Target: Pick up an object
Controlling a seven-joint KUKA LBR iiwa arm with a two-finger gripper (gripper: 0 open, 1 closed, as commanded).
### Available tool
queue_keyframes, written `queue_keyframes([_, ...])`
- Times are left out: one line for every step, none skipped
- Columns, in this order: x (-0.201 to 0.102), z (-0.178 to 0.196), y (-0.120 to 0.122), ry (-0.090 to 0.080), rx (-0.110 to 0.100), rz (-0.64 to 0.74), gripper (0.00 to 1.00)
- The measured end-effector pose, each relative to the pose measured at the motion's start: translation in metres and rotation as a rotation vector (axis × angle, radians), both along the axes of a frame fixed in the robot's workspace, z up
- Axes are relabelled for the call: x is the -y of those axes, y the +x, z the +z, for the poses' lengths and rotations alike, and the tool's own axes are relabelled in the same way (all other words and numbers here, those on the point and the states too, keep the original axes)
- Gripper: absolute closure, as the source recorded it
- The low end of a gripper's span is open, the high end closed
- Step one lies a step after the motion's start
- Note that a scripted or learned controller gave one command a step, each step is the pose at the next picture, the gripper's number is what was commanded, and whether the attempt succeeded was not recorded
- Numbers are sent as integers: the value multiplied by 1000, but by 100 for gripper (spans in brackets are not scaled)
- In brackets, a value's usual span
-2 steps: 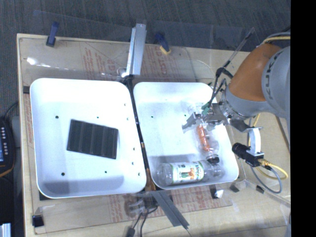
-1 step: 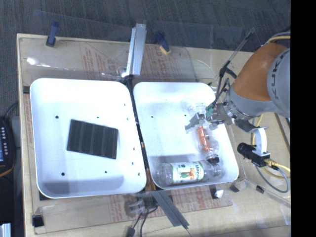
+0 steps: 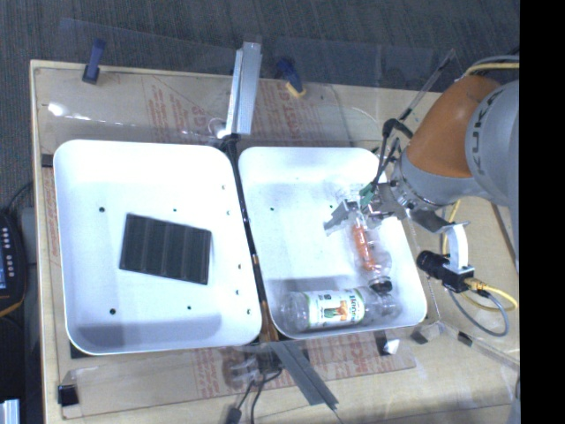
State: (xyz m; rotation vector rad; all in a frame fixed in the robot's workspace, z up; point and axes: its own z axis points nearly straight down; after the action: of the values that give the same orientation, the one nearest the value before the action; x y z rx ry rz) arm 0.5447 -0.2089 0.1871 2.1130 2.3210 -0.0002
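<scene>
Gripper [image 3: 347, 212] low in right bin [image 3: 265, 237], over a small clear bottle [image 3: 367, 253] w/ orange contents. Can't tell its state. Bigger clear bottle [image 3: 340, 308], orange-green label, lies along near wall.

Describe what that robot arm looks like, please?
The arm is bulky and rounded, grey with a broad orange band above the wrist. Thin dark cables run along it. Its end effector is small, metallic grey, with slim fingers.
</scene>
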Motion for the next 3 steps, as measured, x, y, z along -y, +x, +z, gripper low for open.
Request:
queue_keyframes([1, -14, 19, 1, -2, 8, 0])
queue_keyframes([-20, -38, 13, 4, -5, 201, 0])
queue_keyframes([1, -30, 10, 1, -2, 241, 0])
